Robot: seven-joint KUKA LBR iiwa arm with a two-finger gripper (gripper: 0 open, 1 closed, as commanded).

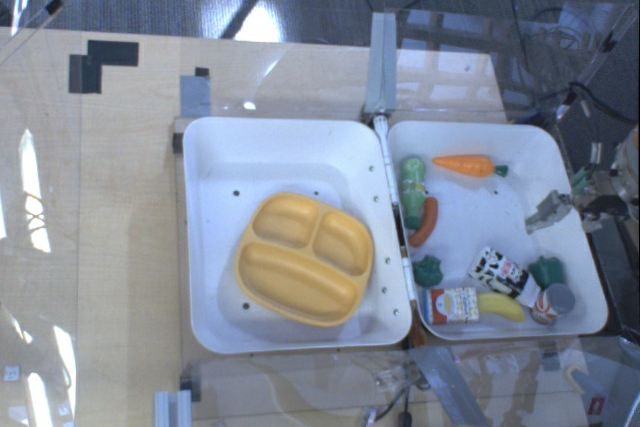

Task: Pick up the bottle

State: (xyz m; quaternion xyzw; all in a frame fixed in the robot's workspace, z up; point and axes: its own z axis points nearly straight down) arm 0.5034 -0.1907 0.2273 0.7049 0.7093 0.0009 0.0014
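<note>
So, quick rundown:
Gripper (548,213): hangs over the right side of the right bin (520,137). Can't tell how wide it's open from this angle, and I see nothing in it.
Gap: well apart from the target, with bare bin floor between.
Bottle (412,177): small and green, lying against the right bin's left wall toward the far end. A red pepper (426,221) is touching its near end and a carrot (465,165) is just to its right.
Handling: probably light, stiff plastic, smooth and round, so it could roll or squirt out.
Where to grab: I'd go across the middle of the body, though the wall leaves little room on that side.
Left bin: yellow tray (305,257), not relevant.
</note>
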